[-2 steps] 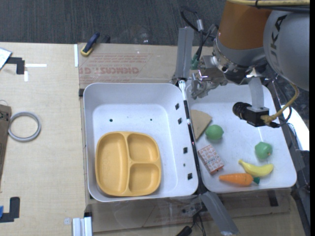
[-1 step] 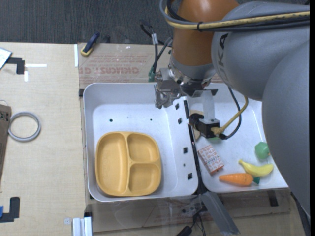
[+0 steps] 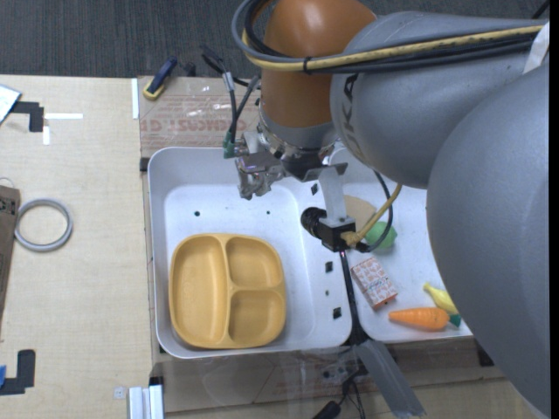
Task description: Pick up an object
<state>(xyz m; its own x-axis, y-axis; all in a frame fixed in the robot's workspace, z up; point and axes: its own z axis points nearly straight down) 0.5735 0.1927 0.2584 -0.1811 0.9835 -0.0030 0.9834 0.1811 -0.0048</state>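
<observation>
My gripper (image 3: 254, 184) hangs over the far part of the left bin (image 3: 175, 190), above bare white floor. A yellow divided plate (image 3: 229, 290) lies in the near half of that bin, a short way in front of the gripper. In the right bin (image 3: 410, 343) lie an orange carrot (image 3: 421, 319), a small patterned box (image 3: 374, 283), a green object (image 3: 381, 235) and a yellow object (image 3: 440, 298). I see nothing held at the gripper.
The grey arm covers most of the right bin and its far side. A tan round object (image 3: 360, 208) shows partly beneath the arm. On the wooden bench to the left lies a roll of tape (image 3: 40, 224). A blue-handled tool (image 3: 161, 76) lies beyond the bins.
</observation>
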